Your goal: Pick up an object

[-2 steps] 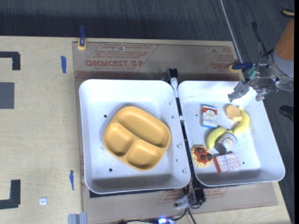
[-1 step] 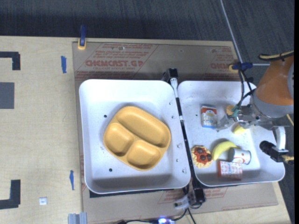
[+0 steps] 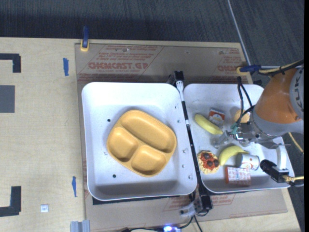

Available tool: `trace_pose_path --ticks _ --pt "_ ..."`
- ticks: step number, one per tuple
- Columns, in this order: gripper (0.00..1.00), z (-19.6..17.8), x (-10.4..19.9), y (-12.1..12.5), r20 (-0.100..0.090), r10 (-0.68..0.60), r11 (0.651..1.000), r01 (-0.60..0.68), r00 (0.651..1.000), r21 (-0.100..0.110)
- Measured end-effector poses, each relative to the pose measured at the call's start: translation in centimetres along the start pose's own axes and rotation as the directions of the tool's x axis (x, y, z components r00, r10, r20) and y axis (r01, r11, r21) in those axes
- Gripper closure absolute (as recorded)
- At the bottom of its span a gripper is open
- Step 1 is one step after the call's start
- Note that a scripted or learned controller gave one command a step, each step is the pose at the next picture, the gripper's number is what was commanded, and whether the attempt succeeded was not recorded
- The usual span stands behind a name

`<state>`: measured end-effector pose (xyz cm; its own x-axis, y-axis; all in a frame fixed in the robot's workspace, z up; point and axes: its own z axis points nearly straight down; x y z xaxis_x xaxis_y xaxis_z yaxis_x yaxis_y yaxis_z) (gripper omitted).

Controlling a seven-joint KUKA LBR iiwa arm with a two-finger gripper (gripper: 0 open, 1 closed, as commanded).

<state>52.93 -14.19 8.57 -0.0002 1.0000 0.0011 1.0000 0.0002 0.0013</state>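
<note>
Gripper (image 3: 231, 135), grip state unreadable, hovers lower right of frame; curved banana (image 3: 231, 153) just below it, long axis left-right.

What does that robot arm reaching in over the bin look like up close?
The arm is a thick rounded limb, grey with a broad orange band above the wrist. Black cables loop along it, and a yellow and blue cable trails off behind. Its end effector is a small cluster of silvery metal parts with a green spot.

Single fixed overhead camera, slanted down on both bins (image 3: 91, 129).
</note>
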Motion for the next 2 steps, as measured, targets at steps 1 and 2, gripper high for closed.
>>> trace_pose_path --ticks 1,2 --pt "1.00 -1.11 -0.06 0.18 0.003 0.001 1.000 -0.001 1.000 -0.006" --pt "0.00 -1.10 -0.06 0.17 0.003 0.001 1.000 -0.001 1.000 -0.006"
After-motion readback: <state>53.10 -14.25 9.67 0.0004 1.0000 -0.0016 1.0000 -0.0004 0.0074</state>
